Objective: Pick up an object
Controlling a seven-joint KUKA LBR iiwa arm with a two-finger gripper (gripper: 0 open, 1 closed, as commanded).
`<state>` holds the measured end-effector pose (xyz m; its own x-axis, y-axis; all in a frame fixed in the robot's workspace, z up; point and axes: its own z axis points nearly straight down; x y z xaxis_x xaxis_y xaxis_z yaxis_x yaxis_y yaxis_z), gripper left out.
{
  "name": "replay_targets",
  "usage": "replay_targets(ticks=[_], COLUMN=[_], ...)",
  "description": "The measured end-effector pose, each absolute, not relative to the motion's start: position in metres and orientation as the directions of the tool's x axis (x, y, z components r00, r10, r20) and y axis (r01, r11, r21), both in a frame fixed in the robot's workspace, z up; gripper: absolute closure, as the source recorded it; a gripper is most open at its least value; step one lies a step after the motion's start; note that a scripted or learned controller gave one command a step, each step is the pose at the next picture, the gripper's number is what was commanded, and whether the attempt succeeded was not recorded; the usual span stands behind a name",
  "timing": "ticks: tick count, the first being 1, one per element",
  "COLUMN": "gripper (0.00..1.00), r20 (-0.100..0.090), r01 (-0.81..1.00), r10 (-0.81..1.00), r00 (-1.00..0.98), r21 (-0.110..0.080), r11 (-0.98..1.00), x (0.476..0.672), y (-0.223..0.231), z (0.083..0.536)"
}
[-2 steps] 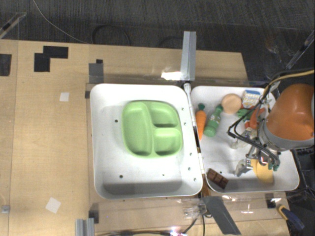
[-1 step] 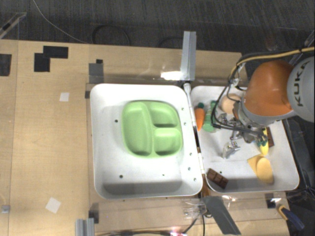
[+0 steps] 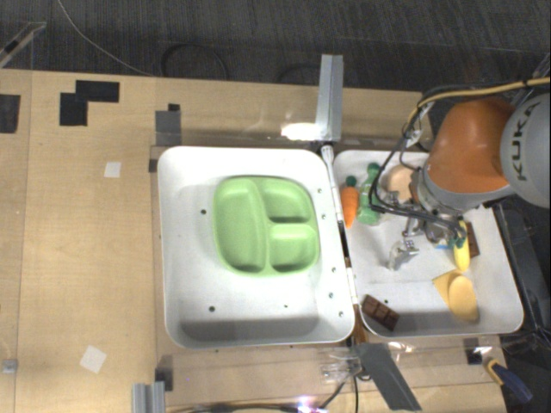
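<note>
Orange carrot-shaped toy lies at left edge of right white bin, next to a green item partly hidden by cables. Yellow rounded wedge sits near front-right corner, small brown chocolate-like block at front-left, yellow banana-like piece under the arm. End effector hovers over bin middle w/ nothing visibly between its fingers; can't tell how far open. Left white bin holds a light-green divided plastic tray. Both bins on wooden bench.
</note>
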<state>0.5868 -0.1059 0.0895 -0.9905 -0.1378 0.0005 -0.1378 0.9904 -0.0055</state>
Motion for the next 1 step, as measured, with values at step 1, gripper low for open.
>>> replay_targets(ticks=[1], gripper=[0.00], r20=[0.013], r01=[-0.121], r10=[-0.121], r00=[-0.993], r21=[-0.012], r11=[0.993], x=[0.5911], y=[-0.1038], z=[0.0898])
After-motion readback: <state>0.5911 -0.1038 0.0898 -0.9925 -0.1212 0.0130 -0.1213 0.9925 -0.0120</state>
